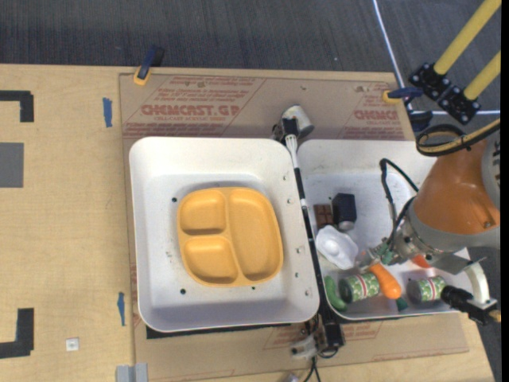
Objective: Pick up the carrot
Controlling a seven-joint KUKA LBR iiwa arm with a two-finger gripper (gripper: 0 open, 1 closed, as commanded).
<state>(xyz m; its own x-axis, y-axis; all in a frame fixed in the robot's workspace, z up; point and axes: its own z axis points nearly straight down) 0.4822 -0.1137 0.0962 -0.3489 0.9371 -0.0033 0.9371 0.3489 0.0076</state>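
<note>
2 bins on the bench: the left bin [151, 237] holds a yellow divided tray [231, 235], the right bin [362, 169] holds the clutter. Carrot [386, 281] lies near the front wall of the right bin, tilted, touching or nearly touching a green-labelled can [362, 286] on its left, with a second can [428, 288] just beside it on the right. A white cup [337, 247] and a small black block [344, 208] sit further back. Gripper [400, 253] is low over the bin, just behind and slightly right of the carrot, close but no visible contact; the orange wrist band hides most of it, so grip state: cannot tell. Nothing orange is visibly held. Main risks, as I judge them: the tight pocket between the 2 cans means a descent could hit a can and knock the carrot aside, or close on a can instead; the tilted, tapered carrot could slip out; the nearby front wall limits approach clearance.
</note>
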